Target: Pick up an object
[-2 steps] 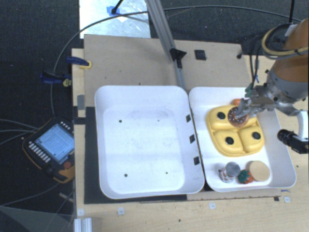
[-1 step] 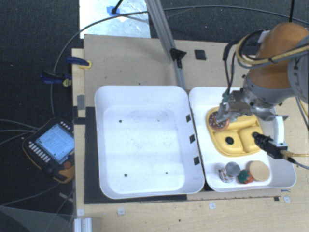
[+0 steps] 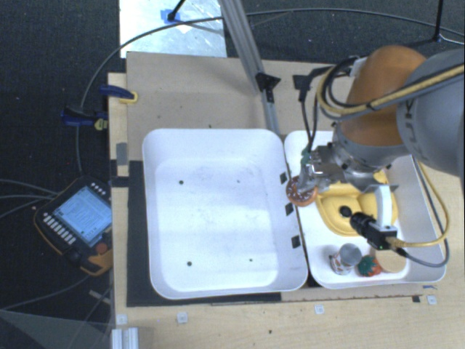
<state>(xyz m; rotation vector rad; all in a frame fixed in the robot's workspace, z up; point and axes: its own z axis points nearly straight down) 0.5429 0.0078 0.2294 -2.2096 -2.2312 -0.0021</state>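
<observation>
Hovering over the right bin (image 3: 429,195), my gripper (image 3: 308,174) sits just above a small brown round object (image 3: 298,191) by the left wall; crowding it risks a miss.

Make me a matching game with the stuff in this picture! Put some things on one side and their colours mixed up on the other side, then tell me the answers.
Things:
1. The big bin on the left
2. The lumpy toy under the arm in the right bin
3. The band on the robot arm
4. The little round thing at the front of the right bin

Colours:
A. orange
B. red and green
C. white
D. yellow

Right pairs: 1-C, 2-D, 3-A, 4-B
</observation>
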